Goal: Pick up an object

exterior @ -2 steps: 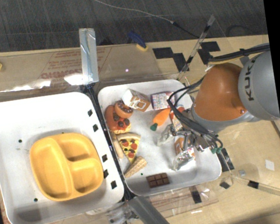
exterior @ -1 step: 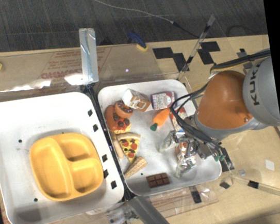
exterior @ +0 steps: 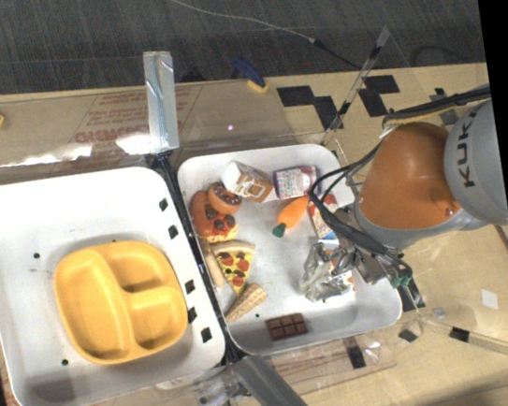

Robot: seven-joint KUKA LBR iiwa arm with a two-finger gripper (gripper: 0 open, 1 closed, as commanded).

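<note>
Carrot (exterior: 291, 214), a toy among play food scattered loose in the right bin (exterior: 375, 314) for picking, lies near the bin's middle, just up and left of the gripper (exterior: 326, 272). The gripper hangs low at the bin's right side. A yellow tray (exterior: 120, 299) sits in the left bin (exterior: 10, 215).
</note>
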